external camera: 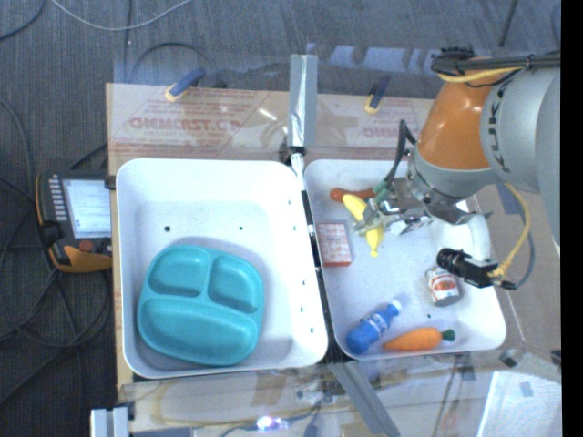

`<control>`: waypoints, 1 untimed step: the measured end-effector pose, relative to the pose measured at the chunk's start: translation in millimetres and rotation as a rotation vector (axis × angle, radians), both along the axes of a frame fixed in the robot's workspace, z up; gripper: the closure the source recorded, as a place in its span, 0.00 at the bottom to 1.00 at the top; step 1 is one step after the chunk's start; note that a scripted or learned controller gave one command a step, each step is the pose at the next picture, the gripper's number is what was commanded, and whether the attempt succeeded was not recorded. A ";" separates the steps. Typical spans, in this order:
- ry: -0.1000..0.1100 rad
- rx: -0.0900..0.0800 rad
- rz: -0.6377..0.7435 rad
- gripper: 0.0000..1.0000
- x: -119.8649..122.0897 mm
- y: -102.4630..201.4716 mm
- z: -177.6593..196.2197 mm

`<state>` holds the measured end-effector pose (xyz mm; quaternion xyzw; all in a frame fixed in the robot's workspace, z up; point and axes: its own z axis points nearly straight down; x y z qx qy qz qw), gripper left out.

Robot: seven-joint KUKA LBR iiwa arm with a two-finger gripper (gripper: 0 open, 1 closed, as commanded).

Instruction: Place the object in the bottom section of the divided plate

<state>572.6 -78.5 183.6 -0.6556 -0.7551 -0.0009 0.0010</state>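
Single fixed cam, sitting above the bench and looking down at a slant, far enough back that it's taking in both white bins whole: left bin (137, 244) and right bin (483, 335) side by side, centre frame. Carpet and cables are showing along the far and left edges. Arm (510, 126) is coming in from the right. No second view overlapping it.

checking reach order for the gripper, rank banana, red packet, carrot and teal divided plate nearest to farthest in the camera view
From the gripper:
1. Banana, right beside it on its left, in the right bin.
2. Red packet, at the right bin's left wall.
3. Carrot, at the right bin's near edge.
4. Teal divided plate, across in the left bin.
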 end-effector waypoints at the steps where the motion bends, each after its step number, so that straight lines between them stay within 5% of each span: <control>1: 0.000 -0.002 0.226 1.00 -22.9 83.2 -0.2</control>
